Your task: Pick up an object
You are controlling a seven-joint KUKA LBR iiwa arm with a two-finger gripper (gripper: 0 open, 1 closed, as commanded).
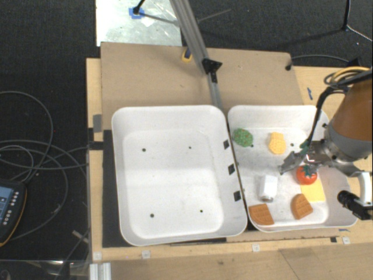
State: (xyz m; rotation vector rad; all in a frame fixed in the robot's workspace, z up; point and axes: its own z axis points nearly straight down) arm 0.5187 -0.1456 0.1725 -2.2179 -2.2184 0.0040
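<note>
Bench [256,74]: tan board, two shallow white bins side by side on top.
Left bin [122,156]: bare white floor w/ a few small dark dots.
Right bin [256,112]: holds all the small items; arm [352,121] over its right part.
Arm: grey w/ orange band, comes in from right edge, wrist tilted down toward bin centre-right.
Gripper [294,163]: low over right bin, pointing left, tips just left of the red item; fingers blur together, so can't tell if spread or closed. Nothing seen between them.
Red item [306,175]: round, tomato-like, just beside the gripper tips, lower right of them; touching or not, unclear. Sits at upper-left corner of yellow block.
Yellow block [315,191]: flat, pale yellow, right side of bin, under/behind red item.
Green item [243,137]: bumpy, round, upper left of right bin, near the divider.
Yellow-orange item [277,143]: upper middle, right of green one, well apart from gripper.
White item [268,186]: small, boxy, centre-left of bin floor, prob. lying on its side.
Brown piece A [261,214]: flat, toast-like, bottom-left corner of right bin.
Brown piece B [301,206]: similar, bottom middle, below red item.
Grey pole [195,34]: slants from top of view down to between the bins.
Floor left of bench: dark, loose cables [35,156].
</note>
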